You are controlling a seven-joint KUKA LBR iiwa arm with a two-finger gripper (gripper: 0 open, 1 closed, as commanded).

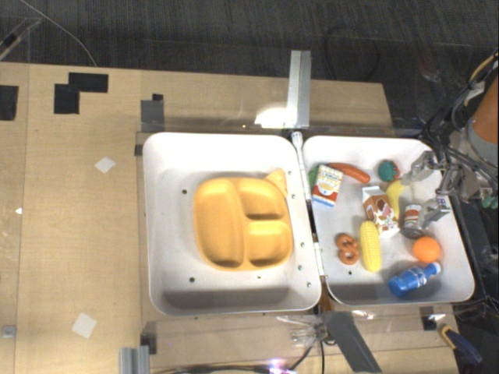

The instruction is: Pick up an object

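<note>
Right bin point(460, 287): holds the loose items: a corn cob point(370, 245), an orange ball point(426, 249), a blue bottle point(412, 280), a pretzel point(348, 248), a small carton point(327, 185), a red sausage point(352, 172), a green ball point(387, 169), a yellow piece point(395, 194).
Left bin point(168, 287): holds a yellow divided tray point(242, 222).
Gripper point(429, 201): over the right bin's upper right part, reaching in from the right edge.
Gripper state: fingers spread, nothing between them.
Nearest candidates: a small red-and-white item point(412, 216) lies just beside the lower fingertip; the yellow piece is just to the left of the gripper.
Orange ball: below the gripper, toward the near edge, apart from the fingers.
Corn cob axis: long axis runs roughly up-down in the view, left of the gripper, well inside the bin.
Judgement: the grasp is not yet made; a short descent onto the item beside the fingertip looks like the most direct option.
</note>
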